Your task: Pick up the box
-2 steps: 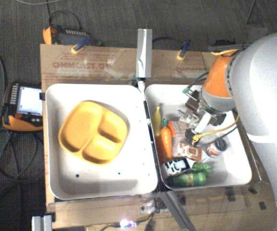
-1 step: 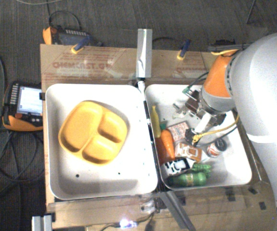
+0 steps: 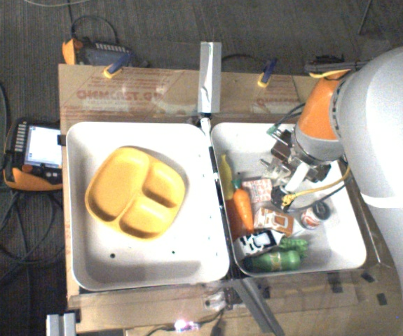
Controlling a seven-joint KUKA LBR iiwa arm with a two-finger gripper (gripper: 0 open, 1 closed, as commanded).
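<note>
Cardboard-covered surface, crowded right bin. The gripper hangs mid-bin, can't tell if it's spread or closed. The box lies just left of it, beside the carrot; I'd centre over the box, clear of that carrot

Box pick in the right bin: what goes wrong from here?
1. Wrong target: two small boxes lie close together in the right bin, a red-patterned box and an orange-and-white box. A descent could land between them.
2. Crowding: the carrot lies alongside both boxes and may get nudged or caught in the grasp.
3. Offset: the gripper sits towards the red-patterned box's right side, so it may push rather than grip.
</note>
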